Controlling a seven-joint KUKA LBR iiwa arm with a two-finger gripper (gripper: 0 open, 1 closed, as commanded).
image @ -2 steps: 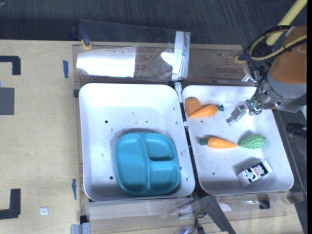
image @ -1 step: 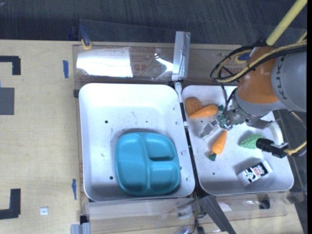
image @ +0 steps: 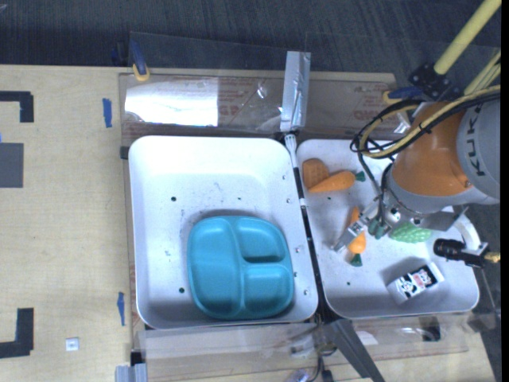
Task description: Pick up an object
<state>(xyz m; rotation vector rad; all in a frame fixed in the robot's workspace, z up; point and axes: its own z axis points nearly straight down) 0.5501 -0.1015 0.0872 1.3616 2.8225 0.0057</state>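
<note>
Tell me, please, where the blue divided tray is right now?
In the camera view the blue divided tray lies in the left bin, toward its near edge, just across the divider from the right bin, where the gripper is working.

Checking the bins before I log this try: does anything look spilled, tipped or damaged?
Nothing stands out. The blue tray lies flat in the left bin. In the right bin, two carrots, a small box and a green item lie loose, unbroken.
</note>
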